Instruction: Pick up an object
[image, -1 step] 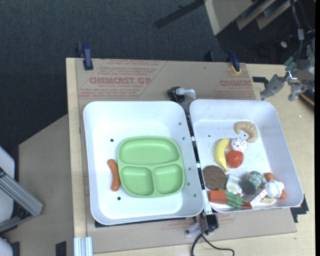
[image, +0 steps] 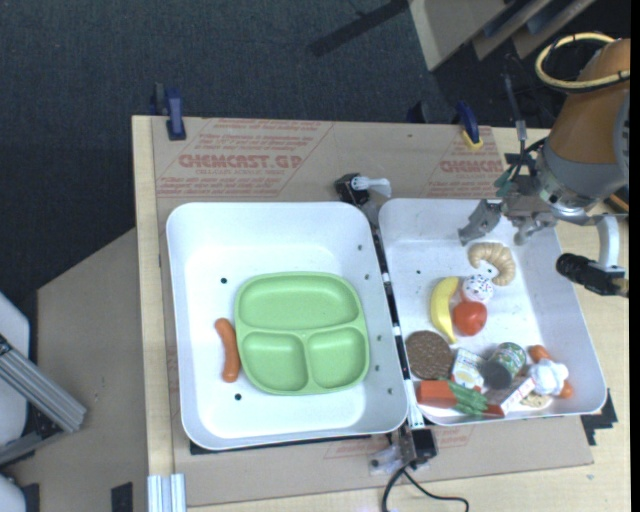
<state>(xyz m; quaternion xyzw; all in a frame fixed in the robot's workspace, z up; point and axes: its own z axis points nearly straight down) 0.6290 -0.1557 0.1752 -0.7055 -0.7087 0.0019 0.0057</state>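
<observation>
My pincer (image: 505, 222) hangs spread wide, holding nothing, over the back of the right bin (image: 585, 330). The curly pastry (image: 494, 260) lies just under and in front of it. The pastry touches a small white toy (image: 478, 288), so I might bump that or slip off the round crust.

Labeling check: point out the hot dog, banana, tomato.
hot dog (image: 229, 350), camera view, mid-length
banana (image: 443, 303), camera view, middle of the curve
tomato (image: 469, 317), camera view, centre of the red top
</observation>
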